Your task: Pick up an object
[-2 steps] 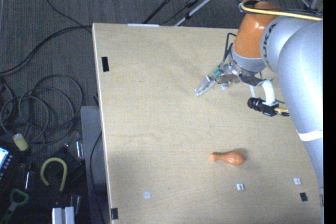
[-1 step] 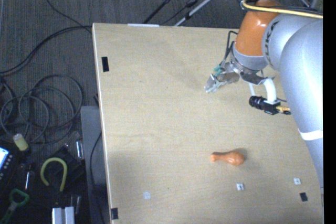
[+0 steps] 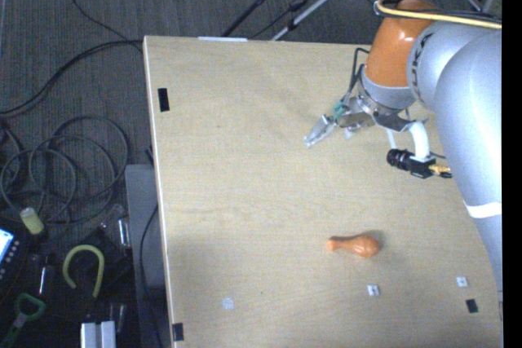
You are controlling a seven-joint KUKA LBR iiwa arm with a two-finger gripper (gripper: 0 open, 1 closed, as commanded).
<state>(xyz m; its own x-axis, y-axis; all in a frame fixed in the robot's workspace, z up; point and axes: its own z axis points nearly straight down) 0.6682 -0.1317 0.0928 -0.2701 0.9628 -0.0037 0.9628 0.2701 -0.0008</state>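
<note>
**A:** You are looking at the gripper (image 3: 320, 131) hanging above the bare wooden board (image 3: 245, 200), up toward the far right. Its fingers are standing slightly apart with nothing between them, as far as this slanted view is showing.

**B:** And the thing you are going for?

**A:** The orange bulb-shaped toy (image 3: 356, 245) is lying on its side nearer the front edge, well apart from the gripper, its narrow neck pointing left.

**B:** So how are you handling the approach?

**A:** You are probably wanting to come over the fat end first, turning the wrist so the fingers are straddling it crosswise, since a rounded body is likely rolling away otherwise.
</note>
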